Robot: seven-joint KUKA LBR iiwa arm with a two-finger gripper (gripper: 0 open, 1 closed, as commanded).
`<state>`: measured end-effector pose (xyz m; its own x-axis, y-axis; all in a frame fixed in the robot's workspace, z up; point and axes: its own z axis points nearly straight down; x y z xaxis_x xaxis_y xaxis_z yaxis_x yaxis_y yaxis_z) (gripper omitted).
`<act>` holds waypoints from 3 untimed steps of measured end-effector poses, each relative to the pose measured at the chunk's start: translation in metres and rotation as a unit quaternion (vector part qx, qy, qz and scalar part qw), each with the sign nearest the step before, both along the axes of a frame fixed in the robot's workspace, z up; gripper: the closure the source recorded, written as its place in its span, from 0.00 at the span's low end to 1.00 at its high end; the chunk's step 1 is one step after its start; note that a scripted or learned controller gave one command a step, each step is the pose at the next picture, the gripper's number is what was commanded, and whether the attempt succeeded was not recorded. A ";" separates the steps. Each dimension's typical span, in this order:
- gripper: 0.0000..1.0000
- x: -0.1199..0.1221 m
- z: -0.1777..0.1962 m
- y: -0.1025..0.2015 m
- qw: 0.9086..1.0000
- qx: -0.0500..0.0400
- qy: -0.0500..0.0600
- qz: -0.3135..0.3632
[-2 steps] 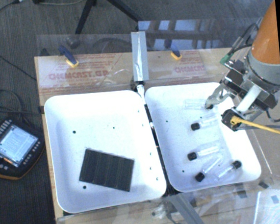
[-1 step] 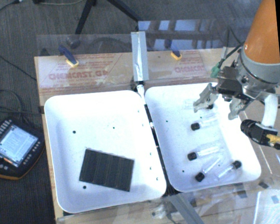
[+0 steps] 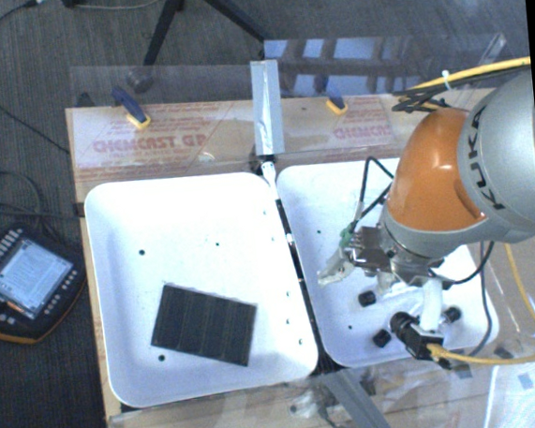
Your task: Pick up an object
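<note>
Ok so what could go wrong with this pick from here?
The dark slab lies in the left bin, while the arm hangs over the right bin, so a descent here would likely miss it. The slab also lies flat, giving the gripper little to catch. Cables by the wrist could snag.

Two bins sit side by side on the worktop [image 3: 92,155]. A flat ribbed panel [image 3: 204,324] lies in the left bin [image 3: 117,213], toward its near edge. The arm [image 3: 461,171] reaches over the right bin [image 3: 313,195], the end effector [image 3: 347,262] near its middle.
</note>
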<state>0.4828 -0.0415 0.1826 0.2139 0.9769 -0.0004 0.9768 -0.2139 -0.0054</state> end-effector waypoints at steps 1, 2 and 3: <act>0.00 0.023 0.252 -0.027 0.992 -0.001 -0.003 0.129; 0.00 0.001 0.079 -0.015 0.980 0.000 -0.002 0.200; 0.00 0.001 0.120 -0.030 0.950 0.000 -0.003 0.311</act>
